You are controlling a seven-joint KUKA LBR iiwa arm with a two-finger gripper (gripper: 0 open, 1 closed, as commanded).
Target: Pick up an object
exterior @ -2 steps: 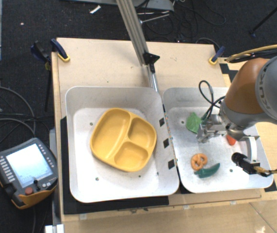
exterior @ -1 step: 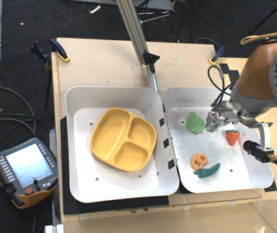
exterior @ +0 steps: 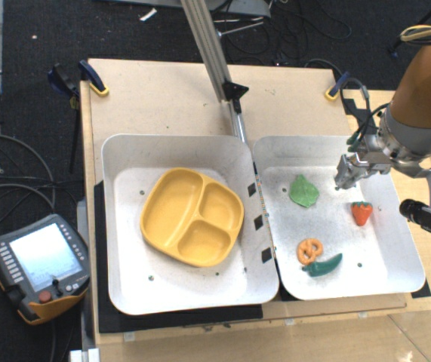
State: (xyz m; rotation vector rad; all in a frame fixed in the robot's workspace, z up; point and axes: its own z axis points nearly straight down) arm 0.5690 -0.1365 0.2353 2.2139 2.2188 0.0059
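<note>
In the right bin [exterior: 396, 274] lie a green leafy piece [exterior: 303, 191], a red strawberry-like piece [exterior: 361, 213], an orange pretzel [exterior: 309, 249] and a dark green pepper [exterior: 324, 265]. My gripper [exterior: 345, 176] hangs over the bin's back part, between the green leafy piece and the red piece, a little behind both. I see nothing between its fingers. The arm comes in from the right edge.
The left bin [exterior: 124, 277] holds a yellow divided plate [exterior: 192, 216]. A slanted metal pole [exterior: 209, 40] stands behind the bins. A teach pendant [exterior: 38, 266] lies at the lower left, off the bench. Clamps sit at the bench's back corners.
</note>
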